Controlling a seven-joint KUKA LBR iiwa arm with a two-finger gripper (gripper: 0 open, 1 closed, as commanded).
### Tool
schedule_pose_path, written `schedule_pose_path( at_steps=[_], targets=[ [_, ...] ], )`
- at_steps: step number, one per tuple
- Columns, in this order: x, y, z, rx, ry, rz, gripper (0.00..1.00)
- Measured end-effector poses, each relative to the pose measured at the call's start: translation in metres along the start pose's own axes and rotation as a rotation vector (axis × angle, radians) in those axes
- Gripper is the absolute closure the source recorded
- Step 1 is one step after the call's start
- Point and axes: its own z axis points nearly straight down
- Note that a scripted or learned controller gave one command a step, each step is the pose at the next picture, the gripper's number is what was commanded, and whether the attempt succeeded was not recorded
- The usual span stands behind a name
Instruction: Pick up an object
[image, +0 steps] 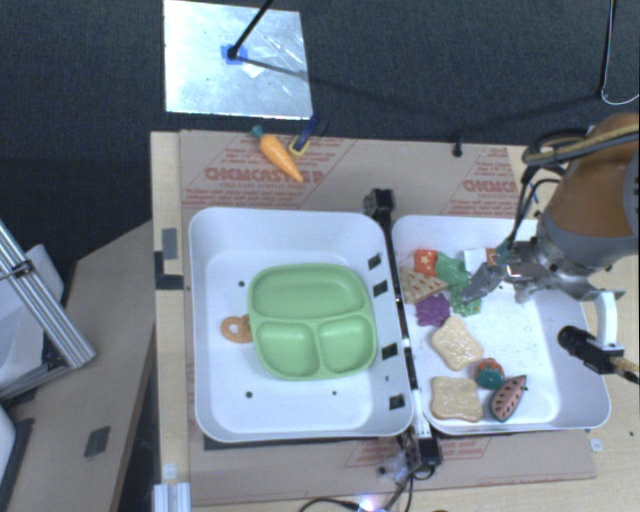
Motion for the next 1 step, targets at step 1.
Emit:
schedule_pose_path(
  at_steps=[1],
  targets=[
    [0.0001,0.0028,-0.0063,-0.012,-0.001,-0.002,0.00]
  ],
)
